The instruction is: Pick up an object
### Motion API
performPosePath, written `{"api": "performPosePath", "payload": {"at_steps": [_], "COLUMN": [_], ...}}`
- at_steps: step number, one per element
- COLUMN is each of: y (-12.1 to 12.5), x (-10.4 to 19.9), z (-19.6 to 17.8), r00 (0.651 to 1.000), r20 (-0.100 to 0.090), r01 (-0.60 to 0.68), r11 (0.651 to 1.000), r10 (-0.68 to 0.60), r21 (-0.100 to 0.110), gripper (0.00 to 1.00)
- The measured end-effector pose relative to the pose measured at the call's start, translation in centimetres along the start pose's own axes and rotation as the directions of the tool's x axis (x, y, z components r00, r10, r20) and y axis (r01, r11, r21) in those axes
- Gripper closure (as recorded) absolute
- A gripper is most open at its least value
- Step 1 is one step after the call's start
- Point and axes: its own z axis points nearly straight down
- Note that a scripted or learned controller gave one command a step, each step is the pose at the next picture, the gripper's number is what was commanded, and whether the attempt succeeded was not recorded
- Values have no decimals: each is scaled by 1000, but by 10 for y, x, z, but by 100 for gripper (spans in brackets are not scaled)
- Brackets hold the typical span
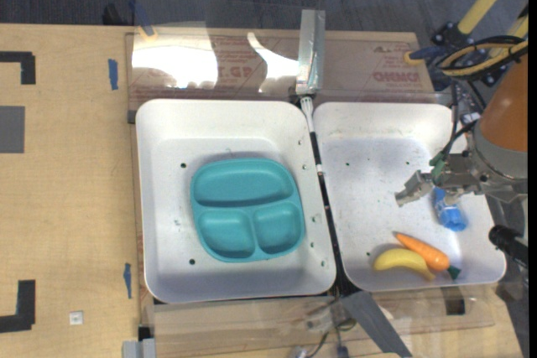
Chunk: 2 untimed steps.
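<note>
In the right bin (369, 147), a yellow banana (401, 261) lies near the front wall. An orange carrot (424, 250) with a green end rests against it. A small blue object (451, 214) sits toward the right wall. My gripper (424, 190) hangs low over the bin's right half, just left of and above the blue object and behind the carrot and banana. The wrist partly covers the blue object, so I cannot make out whether anything is held.
The left bin (159, 180) holds a teal divided plate (246, 208). The grey arm with its orange band (512, 121) enters from the right over the right bin's edge, with cables behind it. A metal divider (310, 54) stands behind the bins.
</note>
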Motion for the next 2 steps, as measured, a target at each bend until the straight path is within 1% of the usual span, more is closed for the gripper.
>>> {"api": "performPosePath", "payload": {"at_steps": [1,2], "y": [1,17], "x": [-33,-67], "z": [-9,90], "r00": [984,985], "r20": [1,4], "r01": [-177,-172], "r11": [984,985], "r10": [177,172], "r21": [-3,-23], "gripper": [0,0]}}
